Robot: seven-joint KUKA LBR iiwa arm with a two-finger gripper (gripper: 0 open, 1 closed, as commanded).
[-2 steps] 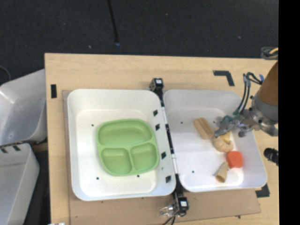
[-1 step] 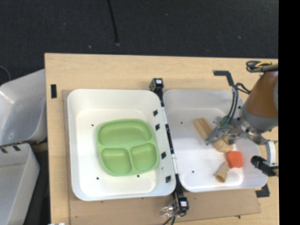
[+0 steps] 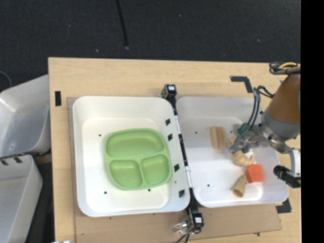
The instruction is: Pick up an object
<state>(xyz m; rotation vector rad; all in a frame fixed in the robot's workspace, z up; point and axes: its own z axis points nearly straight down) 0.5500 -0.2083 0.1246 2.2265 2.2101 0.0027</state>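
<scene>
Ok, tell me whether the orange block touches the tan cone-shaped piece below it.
Cannot tell. In the camera view the orange block sits right beside the tan cone-shaped piece; their edges appear to meet, but the picture is too coarse to show contact or a gap.

bench: light wood | carries: left bin; right bin

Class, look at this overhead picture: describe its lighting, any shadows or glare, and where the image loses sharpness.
Camera view: even, soft light; the white bins look bright, almost washed out, without hard glare. The green plate casts hardly any shadow. The whole picture is slightly soft, and the gripper and the small objects beside it blur together.
</scene>
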